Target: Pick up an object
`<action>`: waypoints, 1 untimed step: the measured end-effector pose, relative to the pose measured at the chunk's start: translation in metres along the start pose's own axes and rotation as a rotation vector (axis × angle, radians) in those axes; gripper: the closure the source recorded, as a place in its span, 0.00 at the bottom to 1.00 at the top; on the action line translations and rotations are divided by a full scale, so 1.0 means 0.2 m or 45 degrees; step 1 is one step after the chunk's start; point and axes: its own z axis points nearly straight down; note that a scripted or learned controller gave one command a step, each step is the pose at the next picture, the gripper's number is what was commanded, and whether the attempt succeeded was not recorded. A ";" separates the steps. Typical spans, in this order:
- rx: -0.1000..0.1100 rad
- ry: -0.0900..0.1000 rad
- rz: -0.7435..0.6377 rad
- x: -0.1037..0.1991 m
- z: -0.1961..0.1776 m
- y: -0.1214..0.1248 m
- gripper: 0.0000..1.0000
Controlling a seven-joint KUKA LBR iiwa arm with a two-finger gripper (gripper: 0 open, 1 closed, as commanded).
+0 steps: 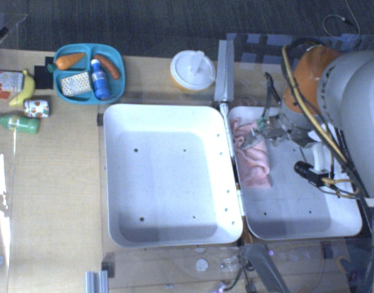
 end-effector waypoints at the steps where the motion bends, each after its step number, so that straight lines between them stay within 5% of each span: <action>1: -0.004 0.003 -0.084 -0.01 0.00 -0.17 0.00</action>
